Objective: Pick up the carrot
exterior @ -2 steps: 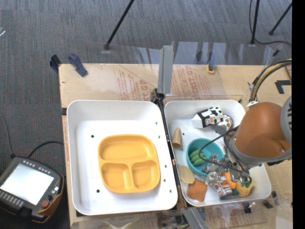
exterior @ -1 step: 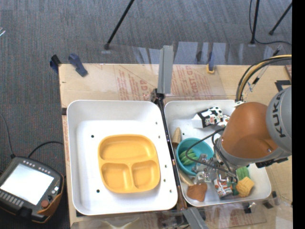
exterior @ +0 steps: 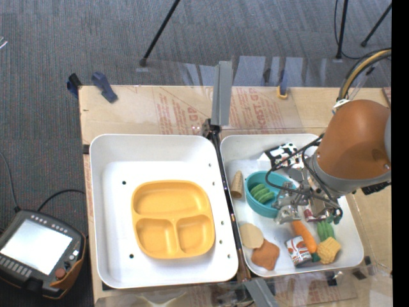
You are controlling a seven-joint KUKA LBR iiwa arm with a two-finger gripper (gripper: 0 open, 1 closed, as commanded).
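- Overhead, the grey arm with its orange band (exterior: 354, 139) reaches in from the right and hangs over the right-hand white bin (exterior: 355, 253).
- The gripper (exterior: 300, 204) sits low over the middle of that bin, a tangle of dark cabling and metal parts around it; whether it is open or closed cannot be told from this angle.
- The carrot (exterior: 305, 235) lies in the right bin just below the gripper, a slim orange piece slanting down toward the right, with nothing visibly clamped around it.
- Just beside the carrot's lower end stands a small red and white can (exterior: 298, 251), and to the carrot's right sit a yellow corn cob (exterior: 328, 250) and a green vegetable piece (exterior: 326, 228).
- A teal bowl (exterior: 255, 203) holding green slices sits left of the gripper, close to it.
- A tan cone-shaped piece (exterior: 237, 183) lies near the bin's left wall, left of the bowl.
- Two bread-coloured items, a pale one (exterior: 251, 235) and a darker brown one (exterior: 265, 255), rest near the bin's front left, touching or nearly touching each other.
- The left white bin (exterior: 108, 171) holds a yellow divided plate (exterior: 172, 219) with three compartments, well apart from the carrot.
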